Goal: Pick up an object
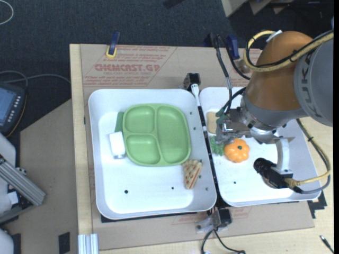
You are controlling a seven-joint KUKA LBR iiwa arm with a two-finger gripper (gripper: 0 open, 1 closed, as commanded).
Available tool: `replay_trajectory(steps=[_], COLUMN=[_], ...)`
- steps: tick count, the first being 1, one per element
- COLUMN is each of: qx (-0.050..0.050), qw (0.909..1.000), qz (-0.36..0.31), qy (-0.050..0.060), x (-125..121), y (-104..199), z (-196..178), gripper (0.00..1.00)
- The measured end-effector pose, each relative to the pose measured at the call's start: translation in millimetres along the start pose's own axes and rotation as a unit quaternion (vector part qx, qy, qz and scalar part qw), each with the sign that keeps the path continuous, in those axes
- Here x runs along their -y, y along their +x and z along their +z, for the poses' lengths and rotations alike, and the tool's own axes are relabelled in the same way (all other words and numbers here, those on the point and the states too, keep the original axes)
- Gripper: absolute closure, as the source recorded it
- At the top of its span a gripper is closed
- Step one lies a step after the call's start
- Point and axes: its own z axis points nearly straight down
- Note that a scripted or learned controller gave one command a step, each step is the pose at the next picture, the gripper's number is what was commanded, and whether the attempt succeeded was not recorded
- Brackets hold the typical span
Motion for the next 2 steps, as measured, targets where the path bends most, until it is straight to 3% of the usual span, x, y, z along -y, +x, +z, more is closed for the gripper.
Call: replay_trajectory(steps=[1, 2], qx=[0.001, 0.002], qw=[1.0000, 1.0000], qz=[0.003, 0.004], qy=[0.002, -0.002], x=[10, 8], y=[12, 2], z=[18, -1], gripper=[1.00, 1.00])
